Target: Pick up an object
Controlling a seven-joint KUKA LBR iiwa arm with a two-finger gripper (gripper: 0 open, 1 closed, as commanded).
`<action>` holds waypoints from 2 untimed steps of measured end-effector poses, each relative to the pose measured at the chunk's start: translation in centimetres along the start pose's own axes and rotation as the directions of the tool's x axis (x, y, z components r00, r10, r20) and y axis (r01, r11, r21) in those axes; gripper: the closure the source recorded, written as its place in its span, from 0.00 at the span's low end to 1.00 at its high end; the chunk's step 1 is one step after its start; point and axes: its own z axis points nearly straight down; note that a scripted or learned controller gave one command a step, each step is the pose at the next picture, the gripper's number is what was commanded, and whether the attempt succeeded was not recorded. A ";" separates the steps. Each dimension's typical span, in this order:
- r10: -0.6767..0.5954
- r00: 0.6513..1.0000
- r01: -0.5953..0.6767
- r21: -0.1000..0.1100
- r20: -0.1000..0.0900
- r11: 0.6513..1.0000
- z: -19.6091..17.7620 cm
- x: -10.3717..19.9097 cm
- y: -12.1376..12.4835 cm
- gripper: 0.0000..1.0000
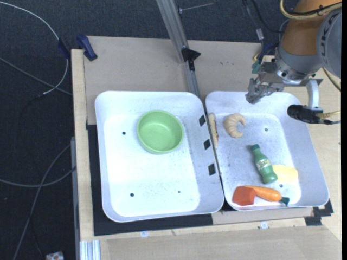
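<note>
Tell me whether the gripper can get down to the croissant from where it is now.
Probably yes. The gripper hangs over the right bin's far rim, just beyond the croissant, which lies alone with nothing on top; the green bottle sits well apart.

Your surface [135, 64]: pale wood, carrying a black mat [157, 220], with the left bin [108, 145] and right bin [309, 145] side by side, touching
</note>
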 end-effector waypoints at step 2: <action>-0.001 1.000 0.001 0.003 0.001 1.000 -7.1 0.4 1.1 1.00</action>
